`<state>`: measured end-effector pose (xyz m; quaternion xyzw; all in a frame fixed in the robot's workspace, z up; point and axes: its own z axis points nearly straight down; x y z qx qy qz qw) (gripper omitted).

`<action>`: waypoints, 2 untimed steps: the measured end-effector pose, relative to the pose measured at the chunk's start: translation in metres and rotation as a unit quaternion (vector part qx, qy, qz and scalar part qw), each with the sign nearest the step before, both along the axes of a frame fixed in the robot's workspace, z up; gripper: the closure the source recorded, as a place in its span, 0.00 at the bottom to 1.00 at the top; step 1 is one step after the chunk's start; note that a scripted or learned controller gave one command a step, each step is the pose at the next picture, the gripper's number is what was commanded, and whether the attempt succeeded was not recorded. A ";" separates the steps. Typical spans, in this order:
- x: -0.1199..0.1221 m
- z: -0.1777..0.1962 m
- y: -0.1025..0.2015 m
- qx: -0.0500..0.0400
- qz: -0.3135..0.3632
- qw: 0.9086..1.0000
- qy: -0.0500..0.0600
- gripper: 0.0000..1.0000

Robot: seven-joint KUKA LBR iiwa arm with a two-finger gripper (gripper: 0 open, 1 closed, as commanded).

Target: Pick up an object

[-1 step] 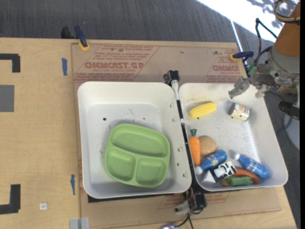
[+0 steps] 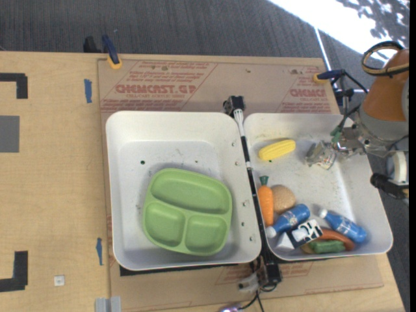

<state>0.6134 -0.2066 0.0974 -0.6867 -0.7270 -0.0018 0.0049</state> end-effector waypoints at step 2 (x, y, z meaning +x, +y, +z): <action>0.051 -0.004 0.055 -0.004 0.201 0.980 0.002 0.00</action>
